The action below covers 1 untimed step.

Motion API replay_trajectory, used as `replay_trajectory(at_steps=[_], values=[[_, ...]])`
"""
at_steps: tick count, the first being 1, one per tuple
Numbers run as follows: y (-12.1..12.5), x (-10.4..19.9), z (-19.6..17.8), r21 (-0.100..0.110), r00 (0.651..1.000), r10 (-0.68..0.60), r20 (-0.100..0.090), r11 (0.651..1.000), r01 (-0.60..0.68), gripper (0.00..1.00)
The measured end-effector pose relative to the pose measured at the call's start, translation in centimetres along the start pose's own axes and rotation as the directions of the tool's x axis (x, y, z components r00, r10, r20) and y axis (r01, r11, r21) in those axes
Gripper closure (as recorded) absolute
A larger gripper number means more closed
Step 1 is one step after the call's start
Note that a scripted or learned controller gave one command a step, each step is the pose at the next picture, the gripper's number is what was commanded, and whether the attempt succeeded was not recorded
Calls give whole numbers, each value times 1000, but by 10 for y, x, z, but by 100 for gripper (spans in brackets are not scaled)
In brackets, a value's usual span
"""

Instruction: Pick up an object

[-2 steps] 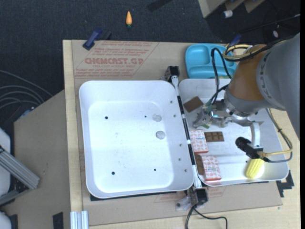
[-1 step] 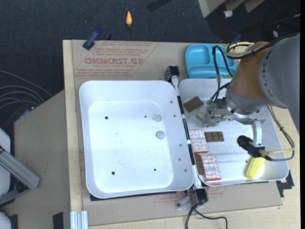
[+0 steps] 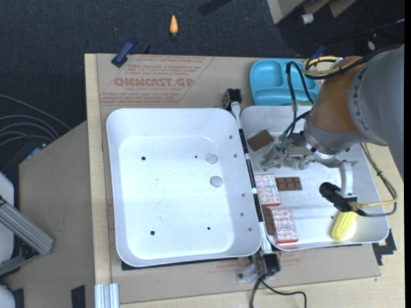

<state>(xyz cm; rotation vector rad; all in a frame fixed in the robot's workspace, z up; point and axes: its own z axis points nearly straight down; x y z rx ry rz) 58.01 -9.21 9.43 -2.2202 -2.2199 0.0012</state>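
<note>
Step in hand: approach, nothing picked yet. Gripper sits low over the far-left part of the right bin, arm reaching in from the right. Cannot tell whether the gripper is wide or narrow: its tip blurs into the bin floor, and no object is seen held in it.

Candidates, all in the right bin:
- brown tile, flat, just beside the gripper on its far-left side, close to the wall shared with the left bin
- dark brown block, flat, ridged like a chocolate bar, just nearer the camera than the gripper
- upper packet, red and white, touching or nearly touching that block's left edge
- lower packet, same colours, by the near-left corner
- yellow piece, corn-shaped, near the front rim, well apart from the gripper

Left bin: two small pale discs only.

Judgement: the tile or the block is the likely target. Next move needs centring over one item, then a straight descent; both lie flat and thin, so the grip must catch the edges, and the tile's closeness to the wall leaves little room.

Writing: cardboard sheet under the bins reads "CHEMCAST GP" in red, finer lines unreadable. Packet print is too small to read
</note>
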Motion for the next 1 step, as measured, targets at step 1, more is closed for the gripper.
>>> replay_trajectory(at_steps=[1], values=[[0, 0, -10, -2, 1000, 0, 0, 1000, 0, 100]])
